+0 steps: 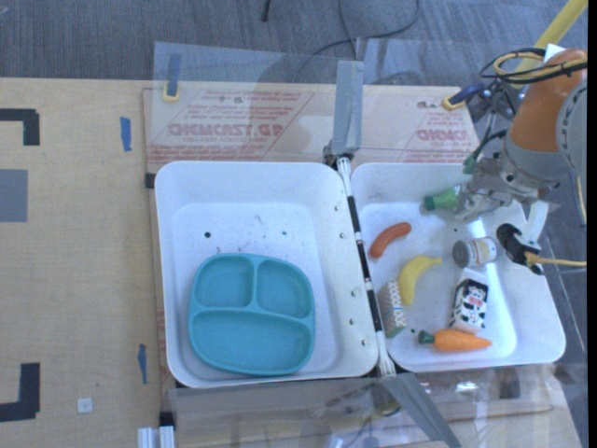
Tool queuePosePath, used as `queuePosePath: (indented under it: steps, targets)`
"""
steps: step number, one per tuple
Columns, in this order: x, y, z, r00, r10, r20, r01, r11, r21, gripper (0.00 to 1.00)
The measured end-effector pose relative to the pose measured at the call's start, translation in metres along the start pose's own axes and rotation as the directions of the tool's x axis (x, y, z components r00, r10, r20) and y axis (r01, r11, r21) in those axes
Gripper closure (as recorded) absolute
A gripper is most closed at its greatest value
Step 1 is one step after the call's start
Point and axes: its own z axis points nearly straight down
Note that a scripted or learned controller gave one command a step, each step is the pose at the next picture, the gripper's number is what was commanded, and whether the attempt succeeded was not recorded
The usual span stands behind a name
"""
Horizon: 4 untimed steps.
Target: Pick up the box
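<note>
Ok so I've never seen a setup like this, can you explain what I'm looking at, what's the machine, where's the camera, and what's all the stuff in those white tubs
One camera sits above a bench and looks down at a slant. The grey and orange machine at the right is a robot arm; its tool hangs over the far part of the right bin, and nothing can be seen held in it. The left bin holds a teal divided plate. The right bin holds toy food: a green item by the tool, a sausage, a banana, a small can, a carrot, and the box, black and white like a milk carton. The arm is meant to pick up that box, which lies untouched just beyond the carrot.
</note>
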Motion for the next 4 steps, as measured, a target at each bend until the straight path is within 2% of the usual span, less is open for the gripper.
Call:
queuePosePath:
  steps: [1,2,3,4]
  targets:
    - [0.0,-0.001,0.001,1.0,0.0,0.0,0.0,1.0,0.004,0.0]
    - [-0.001,0.0,-0.01,1.0,0.0,0.001,0.0,1.0,0.0,1.0]
    - [-0.002,-0.002,-0.008,1.0,0.0,0.003,0.0,1.0,0.01,0.0]
    - [-0.006,-0.024,0.011,0.979,0.204,-0.02,-0.204,0.979,-0.017,0.0]
